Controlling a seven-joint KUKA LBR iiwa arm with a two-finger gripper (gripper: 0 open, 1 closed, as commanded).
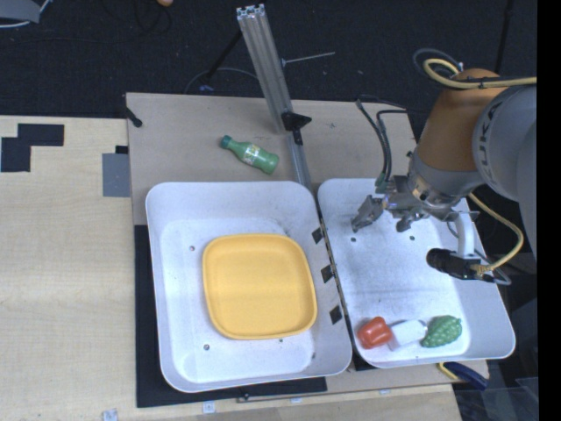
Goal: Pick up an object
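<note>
**Visitor:** What are you standing over?

**Arm:** A pale wooden bench (202, 134) with dark floor behind it. It bears two shallow white bins side by side, the left-hand bin (171, 213) and the right-hand bin (394, 270), as the camera sees them.

**Visitor:** And your pincer?

**Arm:** My pincer (383, 224) hangs over the far part of the right-hand bin, fingers spread apart, gripping nothing. My wrist bends down from the view's right with the orange band (451, 130) above it. My grey forearm is cut off at the edge.

**Visitor:** What can you count?

**Arm:** In the bin under me there are three small things in a row at the near edge, well apart from my pincer. They are one red piece (374, 331), one white piece (407, 332) and one knobbly green piece (441, 331). The red and the white seem to touch. Along the seam between the bins sit three small black tabs (326, 273). The left-hand bin holds one yellow plate (259, 285), flat in its middle. Beyond the bins, one green bottle (250, 154) lies on its side on the bare bench. One aluminium rail (267, 60) slants up from the far side.

**Visitor:** Anything unclear?

**Arm:** The white piece is too small for me to name. My wrist covers part of my bin's far rim.
</note>
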